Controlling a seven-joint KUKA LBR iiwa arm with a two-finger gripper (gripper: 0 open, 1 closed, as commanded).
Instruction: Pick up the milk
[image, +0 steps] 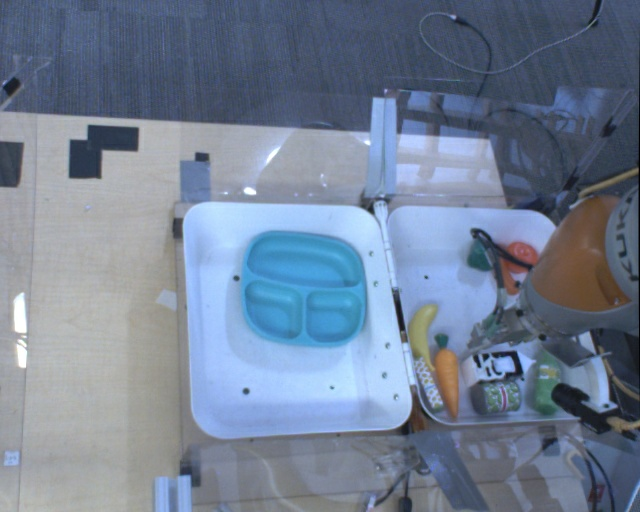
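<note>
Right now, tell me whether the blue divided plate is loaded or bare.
Bare. The blue divided plate lies flat in the left bin, and all three of its compartments show plain blue, with no item in them.

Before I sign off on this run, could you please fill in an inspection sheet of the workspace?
Surface: wooden bench bearing left bin and right bin.
Job's things: milk not identifiable.
Clutter: blue divided plate in left bin; banana, carrot, can, green bottle in right bin.
Grippers: gripper low over the right bin, fingers unclear.
Cables: white cable on the floor.
Surroundings: grey carpet.
</note>
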